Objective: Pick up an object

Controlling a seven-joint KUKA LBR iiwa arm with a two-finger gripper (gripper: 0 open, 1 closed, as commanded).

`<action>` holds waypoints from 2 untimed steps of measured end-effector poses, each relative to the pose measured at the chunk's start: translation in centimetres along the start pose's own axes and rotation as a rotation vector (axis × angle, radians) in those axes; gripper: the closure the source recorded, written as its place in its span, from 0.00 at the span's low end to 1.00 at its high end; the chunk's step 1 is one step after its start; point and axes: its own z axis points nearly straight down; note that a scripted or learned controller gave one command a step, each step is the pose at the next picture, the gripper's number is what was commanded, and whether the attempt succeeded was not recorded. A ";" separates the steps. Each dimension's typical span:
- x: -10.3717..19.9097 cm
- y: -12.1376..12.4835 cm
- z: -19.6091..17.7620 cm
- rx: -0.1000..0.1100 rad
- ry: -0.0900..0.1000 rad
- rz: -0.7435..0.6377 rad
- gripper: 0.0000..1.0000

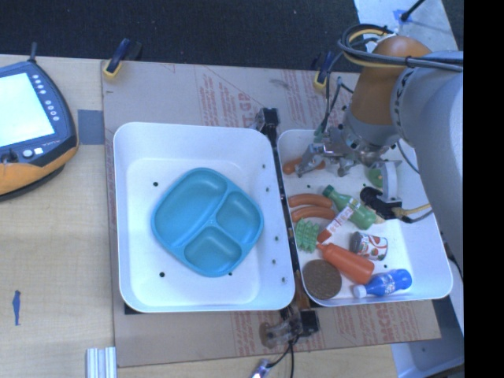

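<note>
The right bin (429, 270) holds several small items: two sausages (311, 205), a green bottle (352, 209), a green leafy piece (308, 233), an orange bottle (347, 263), a brown round disc (321, 279), a blue bottle (385, 283) and a small can (370, 245). A small orange piece (290, 165) lies at the bin's far left. My gripper (331, 161) hangs low over the far end of this bin, fingers spread, nothing between them. The sausages lie just in front of it and the orange piece to its left.
The left bin (126, 211) holds a blue divided plate (207, 221). A teach pendant (27, 128) lies on the bench at far left. Clamps (116, 57) sit at the board's far edge. The arm's grey body (429, 124) covers the right bin's far right corner.
</note>
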 end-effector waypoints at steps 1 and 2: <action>-0.1 0.0 -1.0 0.002 0.001 -0.002 1.00; -0.1 0.0 -1.0 0.002 0.001 -0.002 0.00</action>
